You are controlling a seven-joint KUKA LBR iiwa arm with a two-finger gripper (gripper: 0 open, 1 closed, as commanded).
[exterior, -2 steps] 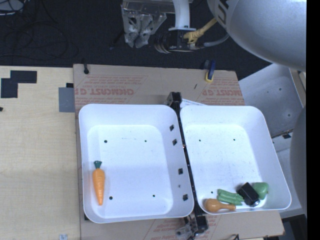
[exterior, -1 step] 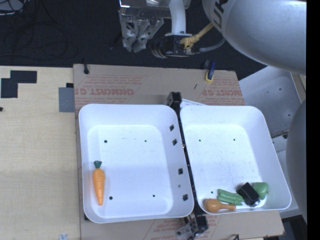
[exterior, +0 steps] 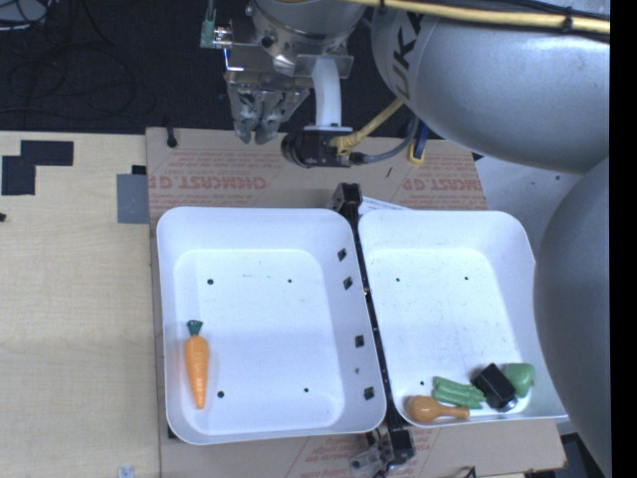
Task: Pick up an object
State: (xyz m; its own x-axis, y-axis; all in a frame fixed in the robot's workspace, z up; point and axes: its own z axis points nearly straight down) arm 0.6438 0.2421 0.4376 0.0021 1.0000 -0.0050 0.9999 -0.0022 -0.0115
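A pale wooden bench is seen from above, with a brown cardboard sheet laid on it and two shallow white bins set side by side on the cardboard, their inner walls touching along a black clip strip. In the left bin, a toy carrot with a green top is lying near the front left corner, lengthwise and well apart from everything else. In the right bin, four small things are gathered in the front right corner: a tan pear-shaped piece, a green pea pod just beside it, a black block resting against the pod, and a green rounded piece partly hidden behind the block. The grey arm is stretched across the top right, and the end effector is held high beyond the back edge of the left bin, above the cardboard. Nothing is gripped by it; whether its fingers are parted or closed cannot be told.
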